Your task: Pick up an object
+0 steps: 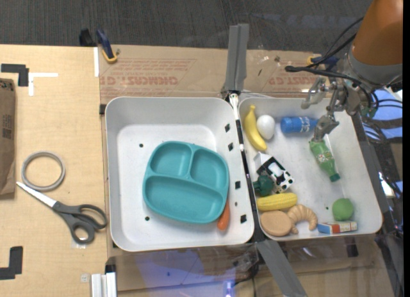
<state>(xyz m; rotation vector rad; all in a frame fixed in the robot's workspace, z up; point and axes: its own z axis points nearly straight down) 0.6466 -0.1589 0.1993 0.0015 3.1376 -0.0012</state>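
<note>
A: Green bottle (pixel 324 157), plastic, one item. It is lying tilted in the right bin (pixel 370 180), toward the far right corner, cap end pointing away from the blue can (pixel 297 124), which is sitting just beside its upper end.

B: Gripper (pixel 328 121), status?

A: It is hanging just above the bottle's upper end, fingers pointing down. How wide they are standing, I cannot tell; the metal parts are blurring into the cables behind. Nothing is showing between them.

B: Other stock near the bottle?

A: Green ball (pixel 343 208) nearer the front wall, well apart from the bottle. White egg (pixel 266 125) and banana (pixel 254 129) beyond the blue can. Croissant (pixel 303 214), corn cob (pixel 276 201) and toothpaste tube (pixel 336 227) toward the front, away from the bottle. Teal divided plate (pixel 186 182) with an orange carrot (pixel 223 217) touching its edge, in the left bin (pixel 122 161).

B: Handling advice for this step?

A: My judgement: the bottle is looking like the nearest candidate. The gripper should be coming down with its fingers straddling the bottle across its narrow width, not along its length, and centred on the body instead of the neck, since a round plastic bottle is likely to roll or squirt out. Keeping clear of the blue can and the bin wall is also advisable.
</note>
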